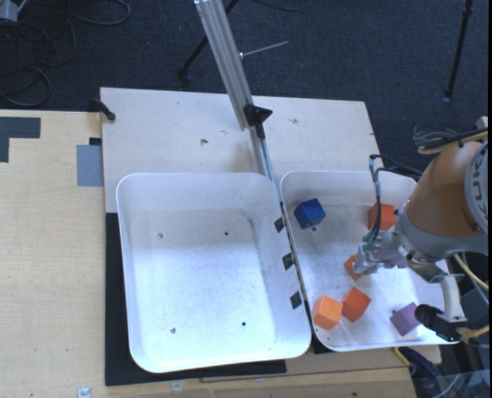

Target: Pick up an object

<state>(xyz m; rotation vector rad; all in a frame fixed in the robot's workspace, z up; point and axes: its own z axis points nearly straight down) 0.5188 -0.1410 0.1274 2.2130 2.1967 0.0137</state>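
We are looking down on a bench (312,131) that is carrying two shallow white bins side by side. The left bin (138,222) is showing us bare white floor with a few dark specks. The right bin (337,185) is holding the cubes: a blue cube (309,213) is sitting near the bin's far left corner, just beside the divider between the bins; an orange cube (327,313) and a red-orange cube (356,303) are lying touching each other near the bin's near left corner; a purple cube (404,318) is resting near the bin's near right corner, apart from that pair; another red-orange cube (382,216) is sitting toward the far right of the bin, partly hidden behind the arm's cable. The grey arm (449,201), with its orange band, is reaching in over the bin's right rim, and its gripper (363,261) is pointing down in the middle of the right bin. A small orange piece (350,264) is showing right against the gripper's left side, but we cannot tell whether it is sitting between the jaws, and we cannot tell whether the jaws are spread or pressed together.
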